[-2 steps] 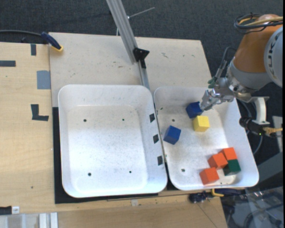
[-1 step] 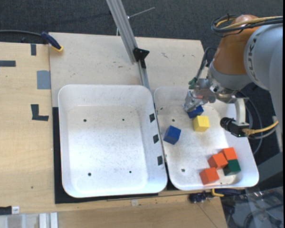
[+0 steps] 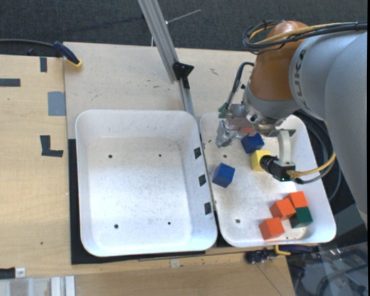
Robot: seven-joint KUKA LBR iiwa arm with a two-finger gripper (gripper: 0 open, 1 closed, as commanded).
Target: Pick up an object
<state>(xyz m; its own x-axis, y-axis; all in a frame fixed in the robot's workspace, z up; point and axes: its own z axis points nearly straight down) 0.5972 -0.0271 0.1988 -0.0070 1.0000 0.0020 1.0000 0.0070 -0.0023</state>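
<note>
A wooden bench [image 3: 24,184] seen from above at a slant carries two shallow white bins side by side. The left bin [image 3: 86,134] is the larger one in view, with a few small dark dots on its floor. The right bin [image 3: 234,224] touches it along their shared rim and holds several small blocks.

A grey arm [image 3: 339,79] with an orange band [image 3: 277,48] reaches in from the right and hangs over the far part of the right bin. Its gripper [image 3: 225,137] points down near the bin's far left corner. Whether the jaws are apart or together cannot be told from this angle, and no block is seen between them.

A dark blue block [image 3: 253,143] lies just right of the gripper, partly under the wrist. A yellow block [image 3: 258,160] sits just near of it, beside a black cable end. A brighter blue cube [image 3: 223,175] lies apart on the bin floor, nearer and slightly left, close to the shared rim. In the near right corner, three orange blocks [image 3: 282,209] and a green block [image 3: 303,216] cluster together, touching or nearly so.

A metal rail [image 3: 163,36] slants down from the far edge to the gap between the bins. A blue and yellow clamp [image 3: 68,53] lies at the far left of the bench.
</note>
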